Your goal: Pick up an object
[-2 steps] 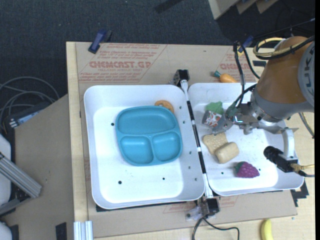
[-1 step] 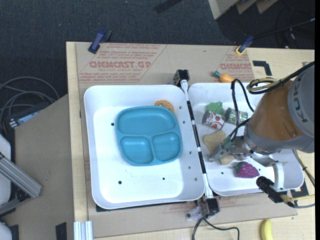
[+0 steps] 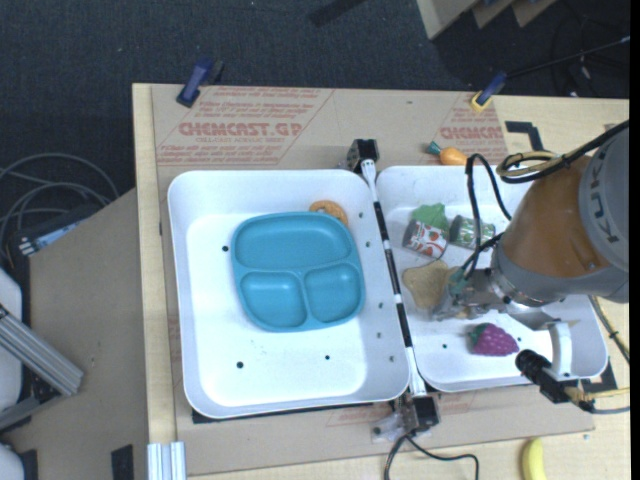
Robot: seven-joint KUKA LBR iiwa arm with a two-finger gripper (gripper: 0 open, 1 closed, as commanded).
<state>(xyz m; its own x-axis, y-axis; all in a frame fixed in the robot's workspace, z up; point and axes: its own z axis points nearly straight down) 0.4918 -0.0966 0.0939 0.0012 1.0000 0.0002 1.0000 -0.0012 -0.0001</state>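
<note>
My gripper (image 3: 453, 303) reaches into the right bin (image 3: 440, 368) from the right, low over the bin floor. Its tip sits at a tan, flat object (image 3: 425, 284) near the bin's left wall. A purple grape bunch (image 3: 494, 341) lies just to the right of and below the gripper. A red and white can (image 3: 427, 238) with a green top (image 3: 430, 214) lies further back, next to a dark green can (image 3: 470, 231). The grey arm with its orange band (image 3: 550, 230) covers the bin's right part.
The left bin (image 3: 200, 268) holds a blue divided tray (image 3: 298, 270) and a small orange-brown pastry (image 3: 328, 209) at its back edge. A small orange object (image 3: 452, 154) lies on the bench behind the right bin. A yellow object (image 3: 532, 458) lies at the front right.
</note>
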